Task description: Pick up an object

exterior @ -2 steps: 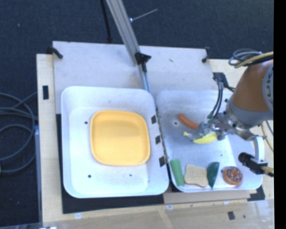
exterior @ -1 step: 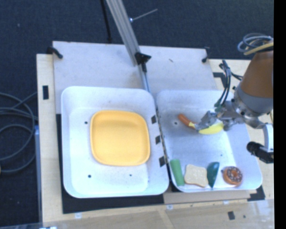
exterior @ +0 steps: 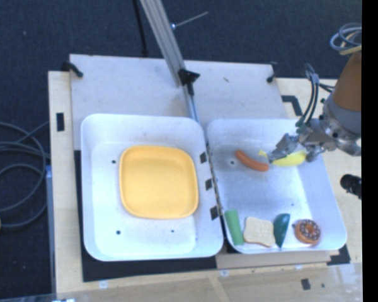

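My gripper hangs over the far right part of the right bin, on the grey arm with the orange band that comes in from the right. A yellow banana lies right under and against it, partly covered by it. An orange-red sausage lies just left of the banana on the bin floor. Along the bin's near edge sit a green cucumber, a slice of bread, a teal piece and a sprinkled doughnut.
The left bin holds a square yellow plate. A metal strut slants down from the top to the gap between the bins. Cables loop off the bench at the left.
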Controlling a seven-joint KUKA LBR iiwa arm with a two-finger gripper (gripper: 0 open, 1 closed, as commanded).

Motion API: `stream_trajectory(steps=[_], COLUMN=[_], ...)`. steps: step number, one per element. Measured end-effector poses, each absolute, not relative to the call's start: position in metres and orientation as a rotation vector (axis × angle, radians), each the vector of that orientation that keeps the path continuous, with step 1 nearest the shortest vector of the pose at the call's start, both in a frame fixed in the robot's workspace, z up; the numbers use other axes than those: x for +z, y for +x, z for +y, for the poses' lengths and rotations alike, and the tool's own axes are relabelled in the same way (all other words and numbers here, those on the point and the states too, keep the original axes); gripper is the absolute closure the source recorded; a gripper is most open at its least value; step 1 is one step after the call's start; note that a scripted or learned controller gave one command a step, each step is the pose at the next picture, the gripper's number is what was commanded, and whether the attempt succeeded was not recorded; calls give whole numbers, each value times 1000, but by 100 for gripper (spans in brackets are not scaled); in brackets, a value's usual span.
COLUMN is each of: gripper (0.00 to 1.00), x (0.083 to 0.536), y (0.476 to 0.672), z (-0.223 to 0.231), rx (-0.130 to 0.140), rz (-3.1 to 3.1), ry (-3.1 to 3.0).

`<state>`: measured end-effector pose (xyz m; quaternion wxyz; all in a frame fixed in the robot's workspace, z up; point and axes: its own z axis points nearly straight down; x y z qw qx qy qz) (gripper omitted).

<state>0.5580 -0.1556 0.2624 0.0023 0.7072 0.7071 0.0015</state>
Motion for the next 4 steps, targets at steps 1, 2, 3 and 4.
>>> stream_trajectory(steps=[1, 2, 3, 4], gripper=[100, 100, 100, 100], x=[256, 251, 241, 245], y=[556, 551, 550, 561], z=[-95, -50, 6, 49], rx=[2, 1, 1, 2], rz=[2226, 2224, 2225, 2225], ry=[2217, 2218, 2218, 2218])
